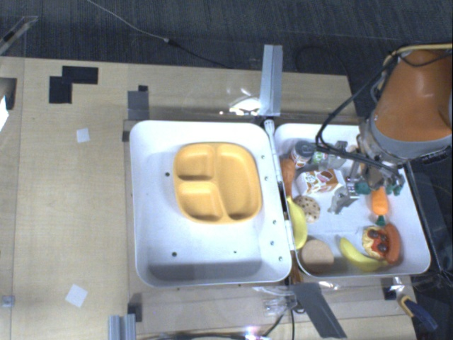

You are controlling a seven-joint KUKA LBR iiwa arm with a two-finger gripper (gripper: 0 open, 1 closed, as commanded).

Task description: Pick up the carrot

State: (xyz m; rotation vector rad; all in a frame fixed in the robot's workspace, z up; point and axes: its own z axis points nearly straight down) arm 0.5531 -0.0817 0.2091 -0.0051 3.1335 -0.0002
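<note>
Overhead view of the bench: the left bin (152,211) holds a yellow divided tray (214,182), and the right bin (417,250) holds the food items. The carrot (381,202) lies near the right bin's right wall, just beside the gripper (349,192), whose opening cannot be told here. Below lie a banana (357,254), a cookie (307,205) and a bread roll (318,253).

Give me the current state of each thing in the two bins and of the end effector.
End effector: hanging low in the right bin, left of the carrot.
Carrot: lying loose on the bin floor, not gripped.
Yellow tray: flat in the left bin, compartments bare.
Cookie: lying flat.
Banana: lying near the front wall.
</note>
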